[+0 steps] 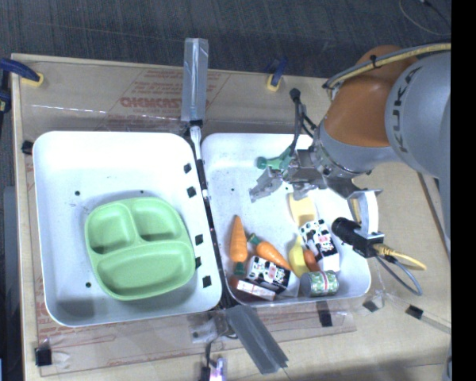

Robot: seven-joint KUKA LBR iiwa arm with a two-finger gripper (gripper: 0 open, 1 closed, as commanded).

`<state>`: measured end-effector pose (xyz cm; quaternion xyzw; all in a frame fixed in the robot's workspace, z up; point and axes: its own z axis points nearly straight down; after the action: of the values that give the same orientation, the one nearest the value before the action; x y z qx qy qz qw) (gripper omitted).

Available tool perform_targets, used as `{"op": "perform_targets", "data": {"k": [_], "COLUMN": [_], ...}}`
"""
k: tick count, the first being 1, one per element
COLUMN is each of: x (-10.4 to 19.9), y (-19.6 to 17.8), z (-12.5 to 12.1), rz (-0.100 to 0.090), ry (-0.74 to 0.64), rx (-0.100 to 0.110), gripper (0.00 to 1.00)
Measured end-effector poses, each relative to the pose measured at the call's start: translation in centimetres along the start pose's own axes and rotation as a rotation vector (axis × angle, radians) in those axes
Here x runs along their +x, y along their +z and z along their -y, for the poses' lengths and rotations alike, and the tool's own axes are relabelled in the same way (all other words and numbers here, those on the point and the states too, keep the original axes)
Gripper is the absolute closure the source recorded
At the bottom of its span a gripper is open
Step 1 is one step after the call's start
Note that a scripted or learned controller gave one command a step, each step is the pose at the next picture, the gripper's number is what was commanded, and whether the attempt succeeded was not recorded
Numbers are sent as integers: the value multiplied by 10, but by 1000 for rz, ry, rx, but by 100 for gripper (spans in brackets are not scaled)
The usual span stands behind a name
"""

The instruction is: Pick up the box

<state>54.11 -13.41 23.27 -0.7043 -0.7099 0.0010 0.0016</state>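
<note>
A black-and-white patterned box [268, 273] with a red edge lies at the front of the right bin [230, 161], beside two carrots. A second, similar patterned box [319, 239] stands further right, next to a yellow block [302, 209]. My gripper [267, 175] hangs over the bare back part of the right bin, behind and to the left of both boxes and apart from them. Its fingers are spread open with nothing between them. The grey arm with its orange band [365, 117] reaches in from the right.
Two carrots [237, 239], a yellow fruit [298, 259] and a green-labelled can [323, 282] crowd the right bin's front. A green divided plate [140, 247] lies in the left bin [63, 157]. A ridge divides the bins.
</note>
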Motion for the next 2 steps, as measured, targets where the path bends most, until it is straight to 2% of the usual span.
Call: {"op": "perform_targets", "data": {"k": [1,2], "x": [6,10], "y": [92,142], "z": [56,-41], "rz": [-1,-1], "ry": [339,268], "rx": [1,1], "gripper": [0,0]}}
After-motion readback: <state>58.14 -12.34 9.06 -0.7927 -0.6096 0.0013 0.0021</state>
